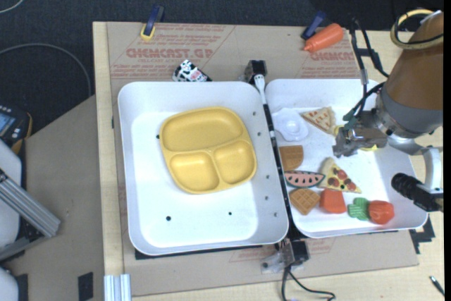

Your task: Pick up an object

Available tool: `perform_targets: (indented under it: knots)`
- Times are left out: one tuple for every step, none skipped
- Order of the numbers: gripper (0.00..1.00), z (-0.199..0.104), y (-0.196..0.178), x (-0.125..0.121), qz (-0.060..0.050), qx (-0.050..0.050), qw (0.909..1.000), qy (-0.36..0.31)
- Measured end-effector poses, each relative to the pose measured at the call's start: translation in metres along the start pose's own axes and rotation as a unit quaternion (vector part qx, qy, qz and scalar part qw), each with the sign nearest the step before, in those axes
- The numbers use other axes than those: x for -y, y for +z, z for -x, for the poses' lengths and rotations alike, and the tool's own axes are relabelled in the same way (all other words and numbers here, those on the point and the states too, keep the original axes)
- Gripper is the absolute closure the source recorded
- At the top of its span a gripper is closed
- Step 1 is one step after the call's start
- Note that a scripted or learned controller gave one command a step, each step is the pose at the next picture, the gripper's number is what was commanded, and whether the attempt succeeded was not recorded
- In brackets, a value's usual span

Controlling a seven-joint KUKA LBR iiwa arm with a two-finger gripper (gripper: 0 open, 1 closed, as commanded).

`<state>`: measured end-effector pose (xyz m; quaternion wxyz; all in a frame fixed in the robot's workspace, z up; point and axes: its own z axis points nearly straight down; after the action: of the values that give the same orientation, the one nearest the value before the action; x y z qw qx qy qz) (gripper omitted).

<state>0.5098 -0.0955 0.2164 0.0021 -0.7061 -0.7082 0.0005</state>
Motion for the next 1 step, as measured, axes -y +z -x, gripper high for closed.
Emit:
perform_targets:
  knots:
    - [1.00, -0.0547, -0.0135, 0.0068, 0.001, 0.000, 1.0000, -0.002]
